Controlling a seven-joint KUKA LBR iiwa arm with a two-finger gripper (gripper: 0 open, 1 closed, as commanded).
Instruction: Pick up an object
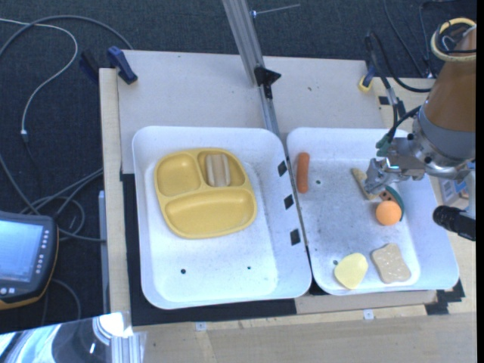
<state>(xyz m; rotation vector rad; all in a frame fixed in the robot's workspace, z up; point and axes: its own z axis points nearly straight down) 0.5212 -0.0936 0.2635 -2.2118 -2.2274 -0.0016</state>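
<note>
Two shallow white bins sit side by side on the bench. The left bin (151, 203) holds a yellow divided plate (204, 193) with three compartments; a pale tan stick-shaped piece (218, 169) lies in its upper right compartment.

The right bin (333, 150) holds the loose objects. A small orange carrot-like piece (302, 172) lies lengthwise near the bin's left wall, just beside the divide between the bins. An orange ball (389, 213) rests toward the right side. At the near edge lie a yellow lemon-shaped piece (351, 271) and, just to its right, a tan cracker-like slab (391, 263) — the two are close but apart.

The arm reaches in from the right, and its gripper (380, 181) hangs low over the right bin, just above and left of the orange ball. A tan stick-like piece (358, 177) pokes out to the gripper's left, and a green strip (398, 200) shows beside the ball. Whether the claw is spread or pressed together — or pinching anything — cannot be told, since the wrist body covers it from this angle.
</note>
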